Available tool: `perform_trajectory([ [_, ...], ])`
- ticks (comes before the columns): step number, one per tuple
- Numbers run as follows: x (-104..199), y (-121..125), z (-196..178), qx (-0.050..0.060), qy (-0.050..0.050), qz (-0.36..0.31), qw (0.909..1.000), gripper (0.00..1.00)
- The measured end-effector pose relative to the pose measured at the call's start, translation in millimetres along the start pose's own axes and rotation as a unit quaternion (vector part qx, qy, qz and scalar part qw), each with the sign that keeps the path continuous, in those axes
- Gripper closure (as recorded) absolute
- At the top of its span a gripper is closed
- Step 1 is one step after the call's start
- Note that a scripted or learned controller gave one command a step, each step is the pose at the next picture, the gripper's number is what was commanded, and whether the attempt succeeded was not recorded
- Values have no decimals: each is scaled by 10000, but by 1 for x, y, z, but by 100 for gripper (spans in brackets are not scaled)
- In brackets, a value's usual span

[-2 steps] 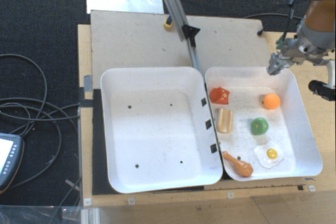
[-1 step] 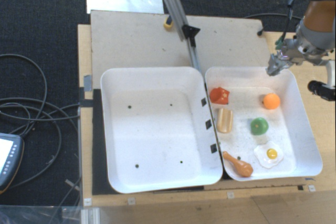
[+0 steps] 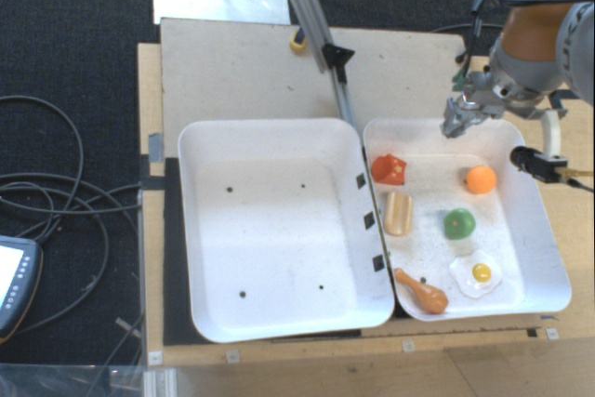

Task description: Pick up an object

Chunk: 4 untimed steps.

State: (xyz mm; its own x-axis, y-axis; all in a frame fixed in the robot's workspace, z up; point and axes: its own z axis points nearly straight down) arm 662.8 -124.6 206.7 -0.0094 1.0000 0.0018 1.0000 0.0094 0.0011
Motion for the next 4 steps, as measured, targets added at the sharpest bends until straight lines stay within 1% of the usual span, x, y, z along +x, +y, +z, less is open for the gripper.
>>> perform_trajectory([
  [1, 48, 10, -1, -10, 0, -3, 10000, 100],
  [2, 102, -1, -6, 2, 0, -3, 10000, 100],
  [3, 160, -2, -21, -10, 4, -9, 10000, 100],
  [4, 216, 2, -13, -5, 3, -5, 10000, 100],
])
